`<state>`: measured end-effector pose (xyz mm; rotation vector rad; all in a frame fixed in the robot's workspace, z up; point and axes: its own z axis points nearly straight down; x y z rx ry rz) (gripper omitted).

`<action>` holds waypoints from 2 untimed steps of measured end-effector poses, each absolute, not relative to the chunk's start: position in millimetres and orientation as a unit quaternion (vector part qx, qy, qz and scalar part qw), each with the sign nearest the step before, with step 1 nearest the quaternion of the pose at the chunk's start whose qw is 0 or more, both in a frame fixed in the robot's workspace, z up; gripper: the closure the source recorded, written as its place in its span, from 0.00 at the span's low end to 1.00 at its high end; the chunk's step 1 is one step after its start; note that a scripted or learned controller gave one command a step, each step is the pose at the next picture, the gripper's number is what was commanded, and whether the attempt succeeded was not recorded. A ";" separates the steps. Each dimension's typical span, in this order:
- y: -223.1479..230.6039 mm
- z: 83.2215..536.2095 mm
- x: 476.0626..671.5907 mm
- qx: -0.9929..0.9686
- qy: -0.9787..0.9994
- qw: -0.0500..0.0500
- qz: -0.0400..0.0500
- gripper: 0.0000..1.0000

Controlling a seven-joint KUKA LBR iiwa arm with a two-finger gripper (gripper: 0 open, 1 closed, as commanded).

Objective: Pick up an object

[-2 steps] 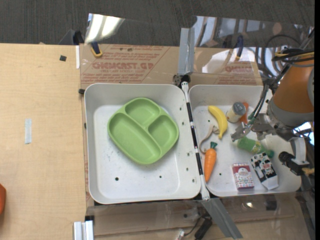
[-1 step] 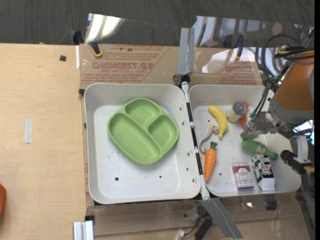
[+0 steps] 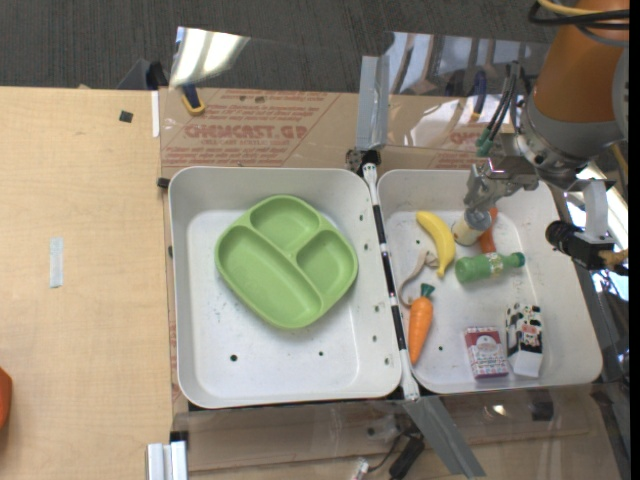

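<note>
Near right bin's (image 3: 560, 373) far edge, pincer (image 3: 481, 211)

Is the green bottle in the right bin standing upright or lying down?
Lying down. The green bottle rests on its side on the right bin floor, long axis pointing left-right, just right of the banana.

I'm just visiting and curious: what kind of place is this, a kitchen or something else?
Probably a robotics lab test bench, not a kitchen. A robot arm reaches over two white bins, one holding a green divided plate, the other toy-like food such as a banana and a carrot.
</note>
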<state>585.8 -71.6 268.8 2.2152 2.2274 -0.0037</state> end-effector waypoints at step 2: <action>-124.2 114.6 609.0 0.725 0.689 0.000 -0.002 1.00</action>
